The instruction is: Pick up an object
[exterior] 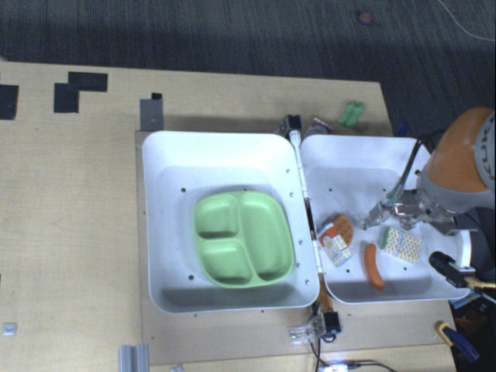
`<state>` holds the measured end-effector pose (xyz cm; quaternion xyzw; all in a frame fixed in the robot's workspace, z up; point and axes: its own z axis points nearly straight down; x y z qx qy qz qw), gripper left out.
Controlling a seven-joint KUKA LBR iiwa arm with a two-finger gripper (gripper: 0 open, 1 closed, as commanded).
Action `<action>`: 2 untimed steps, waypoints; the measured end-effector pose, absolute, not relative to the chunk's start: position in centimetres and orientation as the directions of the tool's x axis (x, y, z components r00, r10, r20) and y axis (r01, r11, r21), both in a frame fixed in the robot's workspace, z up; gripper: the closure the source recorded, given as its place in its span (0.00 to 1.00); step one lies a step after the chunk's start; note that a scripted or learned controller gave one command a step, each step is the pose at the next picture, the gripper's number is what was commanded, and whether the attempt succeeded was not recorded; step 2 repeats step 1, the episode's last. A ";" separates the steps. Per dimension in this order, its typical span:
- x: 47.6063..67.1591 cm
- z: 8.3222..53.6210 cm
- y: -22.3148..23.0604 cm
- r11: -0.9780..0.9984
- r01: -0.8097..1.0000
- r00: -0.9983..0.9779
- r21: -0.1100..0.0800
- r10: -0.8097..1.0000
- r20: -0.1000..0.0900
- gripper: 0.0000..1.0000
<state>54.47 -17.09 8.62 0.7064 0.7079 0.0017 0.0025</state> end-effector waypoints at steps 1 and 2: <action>54.7 9.8 -17.1 0.004 1.000 -0.004 0.012 1.000 -0.003 1.00; 54.7 9.8 -17.1 0.004 1.000 -0.004 0.012 1.000 -0.003 1.00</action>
